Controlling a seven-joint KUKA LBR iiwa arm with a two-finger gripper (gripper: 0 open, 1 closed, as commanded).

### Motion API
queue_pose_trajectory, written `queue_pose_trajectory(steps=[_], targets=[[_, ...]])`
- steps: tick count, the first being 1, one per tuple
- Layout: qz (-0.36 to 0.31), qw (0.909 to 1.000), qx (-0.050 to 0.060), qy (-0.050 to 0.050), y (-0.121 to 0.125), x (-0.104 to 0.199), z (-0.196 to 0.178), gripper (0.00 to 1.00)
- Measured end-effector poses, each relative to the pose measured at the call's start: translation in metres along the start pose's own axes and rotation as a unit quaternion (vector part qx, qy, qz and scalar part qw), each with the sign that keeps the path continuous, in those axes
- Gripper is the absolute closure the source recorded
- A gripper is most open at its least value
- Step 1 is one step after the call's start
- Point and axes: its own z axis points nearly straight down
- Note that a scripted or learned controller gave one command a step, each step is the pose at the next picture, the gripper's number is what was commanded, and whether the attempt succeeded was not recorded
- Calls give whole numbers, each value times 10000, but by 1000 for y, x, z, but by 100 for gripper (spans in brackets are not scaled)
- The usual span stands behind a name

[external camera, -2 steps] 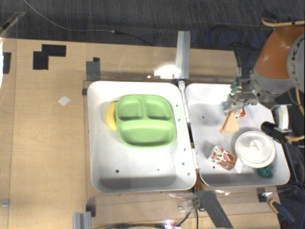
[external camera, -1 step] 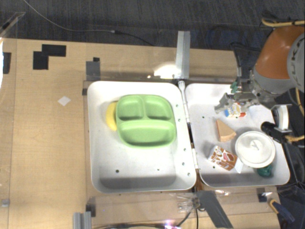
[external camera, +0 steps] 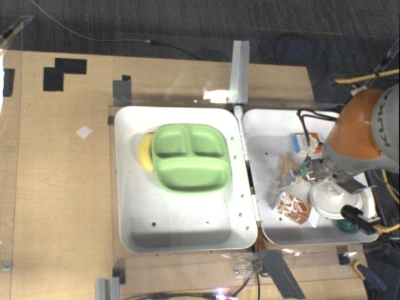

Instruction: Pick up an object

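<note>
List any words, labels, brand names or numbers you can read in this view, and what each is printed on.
No text can be read here.
Small blue and white printed packet in the right white bin: printing too blurred to read.
Flat red and white patterned packet near that bin's front: markings too small to read.
Green divided plastic tray in the left white bin: no lettering visible.

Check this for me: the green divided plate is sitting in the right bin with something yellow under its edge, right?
Not quite. The camera view shows the green divided plate in the left bin, not the right one. Something yellow does poke out from under its edge.
</note>
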Motion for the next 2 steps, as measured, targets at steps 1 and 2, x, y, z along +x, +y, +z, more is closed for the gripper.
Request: queue_pose_trajectory(steps=[1, 2], targets=[[-177, 9998, 2, 0, 60, -27, 2, 0], [-1126, 9936, 4, 0, 98, -30, 2, 0]])
